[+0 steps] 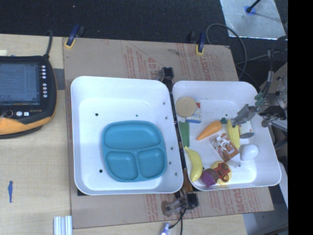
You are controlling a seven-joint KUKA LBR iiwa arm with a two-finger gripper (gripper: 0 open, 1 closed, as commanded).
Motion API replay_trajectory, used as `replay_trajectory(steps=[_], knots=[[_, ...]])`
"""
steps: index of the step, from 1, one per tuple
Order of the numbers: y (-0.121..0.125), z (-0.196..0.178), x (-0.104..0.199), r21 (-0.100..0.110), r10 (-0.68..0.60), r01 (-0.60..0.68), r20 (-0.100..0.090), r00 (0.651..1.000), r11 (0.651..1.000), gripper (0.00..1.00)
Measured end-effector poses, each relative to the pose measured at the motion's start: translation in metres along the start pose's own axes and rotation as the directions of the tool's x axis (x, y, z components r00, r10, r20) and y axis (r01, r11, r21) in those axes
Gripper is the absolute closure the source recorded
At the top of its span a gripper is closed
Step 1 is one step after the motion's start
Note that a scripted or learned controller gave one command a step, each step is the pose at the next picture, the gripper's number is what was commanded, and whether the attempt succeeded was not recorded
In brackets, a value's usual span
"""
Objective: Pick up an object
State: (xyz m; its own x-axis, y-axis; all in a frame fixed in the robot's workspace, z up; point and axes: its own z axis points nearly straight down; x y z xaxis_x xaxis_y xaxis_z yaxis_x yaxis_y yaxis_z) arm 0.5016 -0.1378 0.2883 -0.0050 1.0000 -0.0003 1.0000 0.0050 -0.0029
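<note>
The hand [243, 115] hangs over the right bin [264, 177], near its right edge; I cannot tell its state. Just below it lie a carrot [210, 129], a banana [195, 163] and a white egg [249, 152].

Two white bins sit on brown cardboard [215, 58] printed with faint red lettering. The left bin [85, 131] holds a turquoise-blue compartment tray [133, 150]. In the right bin [266, 173] lie an orange carrot [209, 129] with a green tip, a yellow banana [195, 163], a tan round disc [186, 106], a dark green stick [184, 133], a packet [224, 146] patterned in red, brown and white, a white egg-like object [248, 152], a yellow cob-like item [233, 135], a purple piece [208, 178] and a small red-and-yellow toy [221, 170]. The gripper [246, 113] is grey metal. Left of the bins, a tablet-like controller [22, 94] has a dark casing, an orange underside and a blue-grey screen. Blue-and-yellow clamps [72, 37] grip the cardboard's top edge. The bench [34, 180] is pale wood, the floor beyond black.
</note>
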Motion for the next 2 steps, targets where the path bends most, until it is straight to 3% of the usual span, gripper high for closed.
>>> replay_trajectory(steps=[1, 2], knots=[[0.006, 0.148, -0.012, 0.004, 0.000, 0.000, -0.001, 1.000, 1.000, 0.00], [0.052, 0.196, -0.003, 0.001, -0.003, 0.003, -0.001, 1.000, 1.000, 0.00]])
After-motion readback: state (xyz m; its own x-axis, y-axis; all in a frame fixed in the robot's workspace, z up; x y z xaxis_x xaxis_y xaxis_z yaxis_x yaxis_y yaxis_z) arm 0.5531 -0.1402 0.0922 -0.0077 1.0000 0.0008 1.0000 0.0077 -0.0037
